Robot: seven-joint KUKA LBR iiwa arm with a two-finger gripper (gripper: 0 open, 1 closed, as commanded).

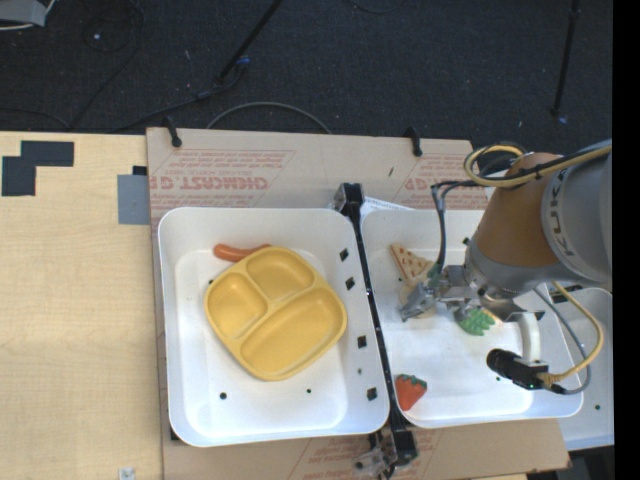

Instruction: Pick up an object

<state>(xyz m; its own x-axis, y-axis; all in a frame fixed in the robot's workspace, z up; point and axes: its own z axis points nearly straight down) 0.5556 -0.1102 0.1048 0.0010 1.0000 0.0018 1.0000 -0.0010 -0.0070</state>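
Wedge (409, 261): a tan, waffle-textured triangular piece lying in the right bin (440, 408), near the divider (366, 308), touching the gripper (418, 301) on its upper side. The gripper sits low in the right bin, just right of the divider; the separation of its digits cannot be determined, and no item is visibly held. A green piece (476, 320) lies right of the gripper. A strawberry (410, 390) lies beside the divider's near end. Left of the divider, a yellow plate (275, 311) and a carrot (238, 251) occupy the left bin (190, 408).
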